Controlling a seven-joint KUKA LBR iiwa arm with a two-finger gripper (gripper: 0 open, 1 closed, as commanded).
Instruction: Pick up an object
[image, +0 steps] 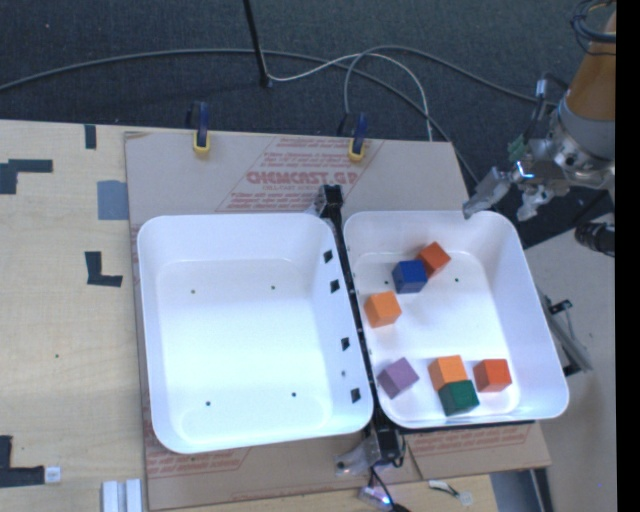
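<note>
Two shallow white plastic bins sat side by side on a cardboard sheet (290, 180) clamped to the worktop's far edge. The left bin (160, 300) had smooth, glossy walls. The right bin (530, 300) carried seven small matte cubes: an orange cube (434, 257) touching a blue cube (409, 275) near the far wall; a paler orange cube (382, 308) toward the divider; a purple cube (398, 377) near the front-left corner; and along the front wall an orange cube (448, 371) above a green cube (459, 398), with a red-orange cube (491, 375) just beside them.

The arm hung outside the right bin's far right corner, orange band uppermost. Tool (483, 196) over the rim corner; finger opening could not be determined, nothing visibly held.
</note>
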